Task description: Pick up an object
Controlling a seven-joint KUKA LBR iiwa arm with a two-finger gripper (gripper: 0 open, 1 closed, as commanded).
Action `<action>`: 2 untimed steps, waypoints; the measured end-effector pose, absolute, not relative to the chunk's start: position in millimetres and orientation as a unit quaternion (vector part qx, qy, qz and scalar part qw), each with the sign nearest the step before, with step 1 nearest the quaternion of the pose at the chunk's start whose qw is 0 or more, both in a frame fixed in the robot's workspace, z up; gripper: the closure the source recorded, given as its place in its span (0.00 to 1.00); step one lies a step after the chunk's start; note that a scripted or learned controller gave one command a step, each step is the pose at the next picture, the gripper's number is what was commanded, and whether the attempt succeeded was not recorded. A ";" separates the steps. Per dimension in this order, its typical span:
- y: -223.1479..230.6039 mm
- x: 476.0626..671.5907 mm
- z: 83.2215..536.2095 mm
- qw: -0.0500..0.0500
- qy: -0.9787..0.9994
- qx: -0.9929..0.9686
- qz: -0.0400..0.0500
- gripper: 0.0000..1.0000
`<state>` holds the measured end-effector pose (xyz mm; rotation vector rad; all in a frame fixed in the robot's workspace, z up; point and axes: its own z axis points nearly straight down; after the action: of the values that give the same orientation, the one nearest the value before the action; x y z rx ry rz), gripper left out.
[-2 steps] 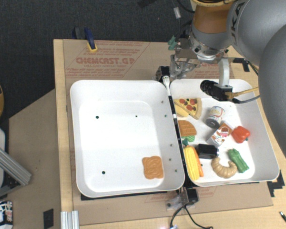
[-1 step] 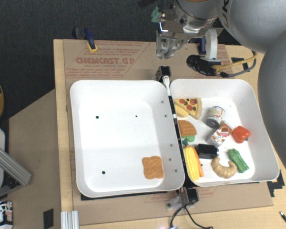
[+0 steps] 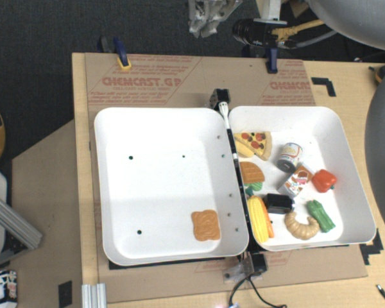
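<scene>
Toy food (image 3: 289, 185) in right bin (image 3: 346, 146) | tool (image 3: 208, 15) well apart, beyond bins | fingers' state: cannot tell

The gripper (image 3: 208, 15) hangs beyond the bench's far edge, a waffle (image 3: 206, 225) lies in the left bin (image 3: 115, 172), and toy foods crowd the right bin (image 3: 346, 165).

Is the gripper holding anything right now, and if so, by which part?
Nothing is visibly held. The gripper hangs above the bench beyond the two bins, with no object between its fingers; the toy foods lie in the bins.
</scene>
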<state>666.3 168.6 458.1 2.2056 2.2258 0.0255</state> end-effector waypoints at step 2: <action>224.5 608.1 548.4 0.004 0.708 0.706 0.010 1.00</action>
<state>608.1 224.5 548.4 2.2111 2.2191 0.0328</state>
